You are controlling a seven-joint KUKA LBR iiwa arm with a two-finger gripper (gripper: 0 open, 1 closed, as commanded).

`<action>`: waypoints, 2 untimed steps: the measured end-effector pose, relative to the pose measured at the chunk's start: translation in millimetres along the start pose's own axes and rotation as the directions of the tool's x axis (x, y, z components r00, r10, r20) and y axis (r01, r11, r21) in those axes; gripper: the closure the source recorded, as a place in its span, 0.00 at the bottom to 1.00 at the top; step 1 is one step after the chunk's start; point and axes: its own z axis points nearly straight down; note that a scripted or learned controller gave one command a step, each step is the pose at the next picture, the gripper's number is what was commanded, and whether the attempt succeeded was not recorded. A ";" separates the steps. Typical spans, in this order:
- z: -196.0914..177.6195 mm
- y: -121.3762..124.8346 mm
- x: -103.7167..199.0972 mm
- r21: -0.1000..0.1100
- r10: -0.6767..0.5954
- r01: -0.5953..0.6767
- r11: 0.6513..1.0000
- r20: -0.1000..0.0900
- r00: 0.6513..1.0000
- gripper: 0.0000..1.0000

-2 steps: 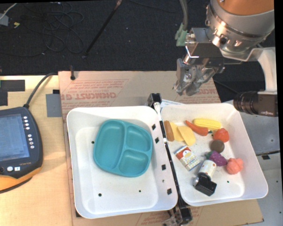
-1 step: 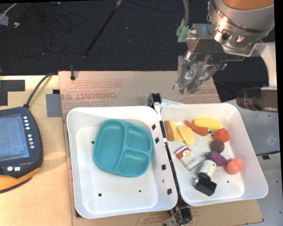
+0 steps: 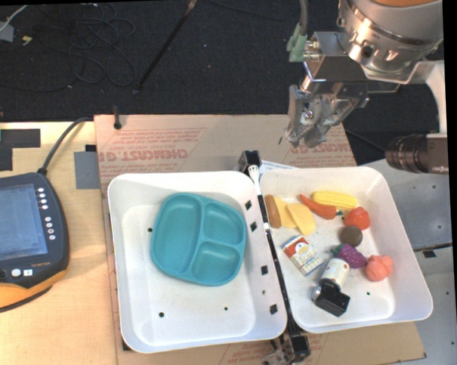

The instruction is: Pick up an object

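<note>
Well below the raised gripper [image 3: 311,129], fingers' state unclear: toy corn [image 3: 334,200] in right bin [image 3: 400,208].

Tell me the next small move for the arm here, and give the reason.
Probably bring the pincer forward and down toward the right bin. It hangs above the cardboard behind that bin, with nothing seen between its fingers, while the toys lie inside: the corn and carrot are nearest it. The left bin bears just the teal tray, a harder grasp.
</note>
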 end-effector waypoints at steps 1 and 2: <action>-8.8 0.4 0.9 0.006 -0.003 0.003 1.000 0.001 1.000 1.00; -17.7 0.8 1.6 0.011 -0.007 0.007 1.000 0.002 1.000 1.00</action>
